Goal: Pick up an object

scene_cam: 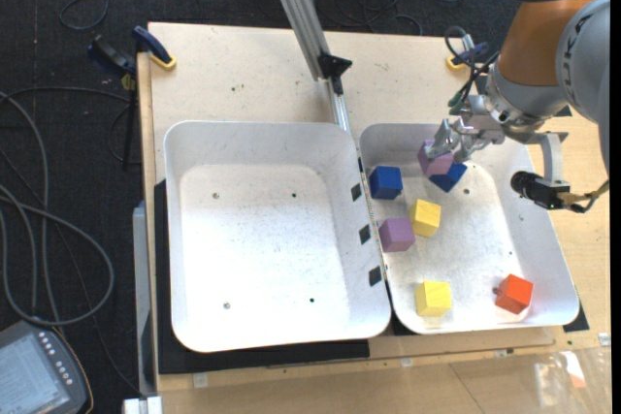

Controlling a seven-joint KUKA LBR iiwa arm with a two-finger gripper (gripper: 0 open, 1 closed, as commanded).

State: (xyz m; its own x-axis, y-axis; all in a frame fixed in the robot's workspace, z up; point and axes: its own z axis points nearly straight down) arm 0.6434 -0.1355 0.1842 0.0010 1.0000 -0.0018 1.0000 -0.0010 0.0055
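Overhead, the gripper (448, 150) pinches a purple block (433, 157) above the right bin (543, 247) — five blocks inside.

A purple block (434, 160) and a blue block (449, 176) touch, tilted, near the right bin's (543, 247) far wall
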